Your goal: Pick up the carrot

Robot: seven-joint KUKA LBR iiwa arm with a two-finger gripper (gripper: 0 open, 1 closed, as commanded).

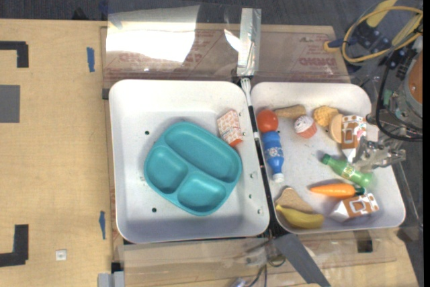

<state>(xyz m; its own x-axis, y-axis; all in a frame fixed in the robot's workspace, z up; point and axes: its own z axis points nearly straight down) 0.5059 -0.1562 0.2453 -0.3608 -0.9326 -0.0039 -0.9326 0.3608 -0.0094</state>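
Camera view: carrot [333, 190] lying flat in the right bin [396, 212], toward its near right corner, just beside a green bottle [347, 169] and a small carton [361, 206]. Looks like rigid, light, smooth toy plastic; best pinched across the thick middle. Gripper [373, 156] poised above the bottle, empty; pincer state impossible to tell.

The left bin [127, 144] holds a divided tray [193, 167], with a small carton [230, 126] just behind its right corner. In the right bin [390, 212], the carrot [332, 190] lies between a bottle [346, 169] behind it and a banana [300, 217] in front-left.
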